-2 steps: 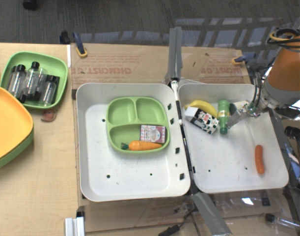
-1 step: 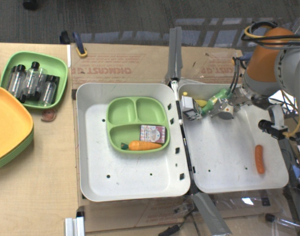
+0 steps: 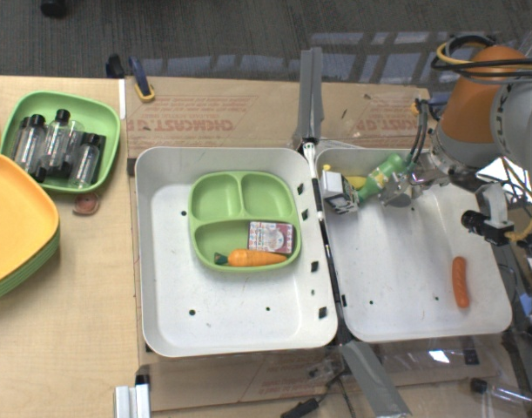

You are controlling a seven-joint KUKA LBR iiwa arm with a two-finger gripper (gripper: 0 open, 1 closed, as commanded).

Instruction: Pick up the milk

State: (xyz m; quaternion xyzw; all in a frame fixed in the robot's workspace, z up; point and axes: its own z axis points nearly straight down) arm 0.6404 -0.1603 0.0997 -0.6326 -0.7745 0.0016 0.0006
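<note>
Milk [image 3: 272, 235] on green plate [image 3: 215, 200], claw [image 3: 396, 190] well apart

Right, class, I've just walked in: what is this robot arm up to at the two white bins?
The grey and orange arm reaches in from the right, with its pincer low in the right bin, at a cluster of items near that bin's upper left corner, including a green bottle. A small milk carton lies untouched beside a carrot on the green divided plate in the left bin. A sausage lies apart in the right bin.
</note>
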